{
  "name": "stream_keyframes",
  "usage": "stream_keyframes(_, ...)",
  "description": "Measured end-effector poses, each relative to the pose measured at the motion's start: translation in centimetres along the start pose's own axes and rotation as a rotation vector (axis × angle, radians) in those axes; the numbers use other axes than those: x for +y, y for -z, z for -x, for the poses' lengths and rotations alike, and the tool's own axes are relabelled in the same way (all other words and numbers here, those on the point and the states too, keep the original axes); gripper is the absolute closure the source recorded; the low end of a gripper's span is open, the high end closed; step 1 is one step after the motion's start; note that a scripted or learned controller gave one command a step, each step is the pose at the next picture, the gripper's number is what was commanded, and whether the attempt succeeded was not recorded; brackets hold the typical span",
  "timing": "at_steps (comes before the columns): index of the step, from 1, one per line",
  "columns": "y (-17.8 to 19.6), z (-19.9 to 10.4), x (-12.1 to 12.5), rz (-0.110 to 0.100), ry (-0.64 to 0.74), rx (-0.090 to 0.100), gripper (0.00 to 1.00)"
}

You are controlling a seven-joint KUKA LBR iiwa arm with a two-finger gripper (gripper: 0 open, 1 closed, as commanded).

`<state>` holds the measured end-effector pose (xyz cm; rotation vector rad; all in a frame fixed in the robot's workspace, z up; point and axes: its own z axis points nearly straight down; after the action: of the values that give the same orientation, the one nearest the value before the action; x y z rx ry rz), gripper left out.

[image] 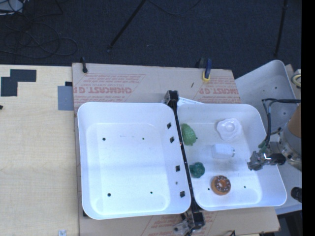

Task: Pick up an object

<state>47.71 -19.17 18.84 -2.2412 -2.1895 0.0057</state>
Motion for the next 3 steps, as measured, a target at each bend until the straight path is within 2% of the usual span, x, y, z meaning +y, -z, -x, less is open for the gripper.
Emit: stream_keyframes(3, 2.8, 0.1, 0.1, -0.001, 0.004, 0.001, 1.0)
